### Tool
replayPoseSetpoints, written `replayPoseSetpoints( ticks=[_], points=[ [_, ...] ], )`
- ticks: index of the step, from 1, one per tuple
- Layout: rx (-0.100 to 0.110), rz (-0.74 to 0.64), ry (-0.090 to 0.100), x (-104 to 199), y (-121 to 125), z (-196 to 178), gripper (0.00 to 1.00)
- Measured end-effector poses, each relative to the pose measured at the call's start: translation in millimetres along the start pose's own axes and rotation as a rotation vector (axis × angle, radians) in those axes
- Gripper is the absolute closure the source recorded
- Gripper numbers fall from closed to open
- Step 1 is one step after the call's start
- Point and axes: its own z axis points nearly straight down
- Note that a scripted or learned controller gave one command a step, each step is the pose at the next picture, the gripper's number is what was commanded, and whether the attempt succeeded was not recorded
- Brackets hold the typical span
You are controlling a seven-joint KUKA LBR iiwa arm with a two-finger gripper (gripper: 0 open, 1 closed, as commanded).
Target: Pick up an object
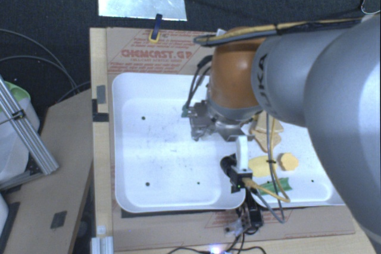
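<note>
The arm (309,86) reaches in from the right of the frame. Its orange band (235,77) sits at centre, and the gripper (201,123) hangs below it over the right-hand part of the left bin (119,128), close to the wall shared with the right bin (318,190). The wrist hides its working end, so I cannot tell whether it is released or clenched, and nothing can be seen held in it. The likely candidates lie in the right bin, lower right of centre. A small yellow block (289,162) sits just beside a paler yellow piece (261,163). A tan piece (266,128) lies above them, partly under the arm, and a green thing (284,183) lies below them near the bin's front wall. The yellow block looks the best choice, being compact and the least covered by the arm. To do this step well, the gripper should shift toward the lower right until it is centred over one item only. It should descend vertically with room on both sides, keep away from the dividing wall, and close only once it straddles the block. The paler piece touching or nearly touching the block could be nudged or caught along with it, so the approach should come along the block's free side.
</note>
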Motion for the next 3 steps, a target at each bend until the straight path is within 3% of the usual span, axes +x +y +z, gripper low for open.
replayPoseSetpoints(
  ticks=[1, 2, 3],
  points=[
    [-0.026, 0.004, 0.004, -55, -3, -152, 1.0],
    [-0.01, 0.0, 0.003, -51, -5, -143, 0.0],
    [-0.014, -0.004, 0.004, -51, -18, -189, 0.0]
  ],
)
